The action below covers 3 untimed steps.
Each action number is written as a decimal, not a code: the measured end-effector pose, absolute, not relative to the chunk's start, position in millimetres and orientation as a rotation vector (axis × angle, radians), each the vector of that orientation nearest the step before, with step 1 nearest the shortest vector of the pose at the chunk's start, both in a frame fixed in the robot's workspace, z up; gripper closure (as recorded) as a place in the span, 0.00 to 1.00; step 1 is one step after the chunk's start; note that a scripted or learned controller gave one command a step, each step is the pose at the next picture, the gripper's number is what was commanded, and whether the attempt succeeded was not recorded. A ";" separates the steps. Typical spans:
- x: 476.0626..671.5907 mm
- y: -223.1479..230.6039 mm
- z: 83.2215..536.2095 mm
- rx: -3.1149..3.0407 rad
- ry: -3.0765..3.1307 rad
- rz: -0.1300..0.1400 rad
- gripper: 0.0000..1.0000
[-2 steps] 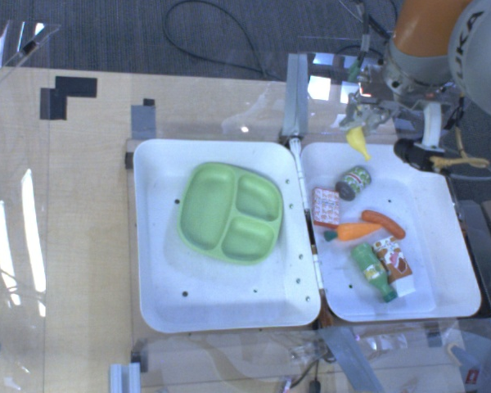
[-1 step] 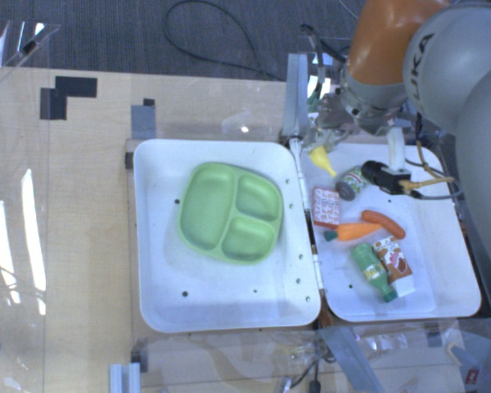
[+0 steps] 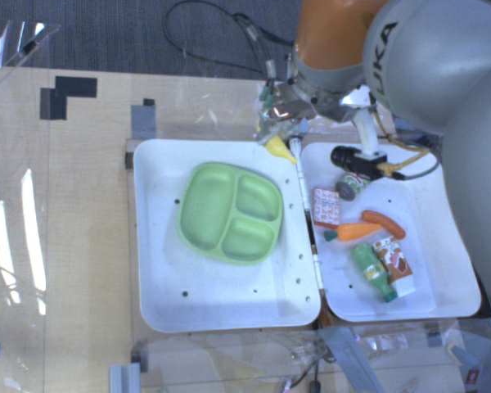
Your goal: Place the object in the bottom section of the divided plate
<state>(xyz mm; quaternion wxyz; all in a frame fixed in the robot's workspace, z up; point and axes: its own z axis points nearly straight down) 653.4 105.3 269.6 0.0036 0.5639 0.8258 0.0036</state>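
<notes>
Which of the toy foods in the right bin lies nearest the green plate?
The pink packet, by the bin's left wall; the carrot, sausage and bottle lie farther right.

The arm (image 3: pixel 430 51) was big, round and grey, with black letters "KU" on its shell. Above the wrist it had an orange band (image 3: pixel 335 19). Thin black cables (image 3: pixel 204 19) ran to the metal wrist part.

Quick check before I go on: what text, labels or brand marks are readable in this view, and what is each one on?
"KUKA": on the grey arm, running down its housing, partly cut off.
Red-and-white packet: has print, too small to read.
Brown carton: has print, too blurred to read.
Green bottle and dark can: labels unreadable.
Green divided plate: no markings.
</notes>
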 end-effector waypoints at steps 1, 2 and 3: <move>605.0 96.6 330.5 1.645 2.667 0.011 1.00; 582.4 139.4 368.0 1.614 2.686 0.013 1.00; 512.7 127.7 436.2 1.671 2.649 0.015 1.00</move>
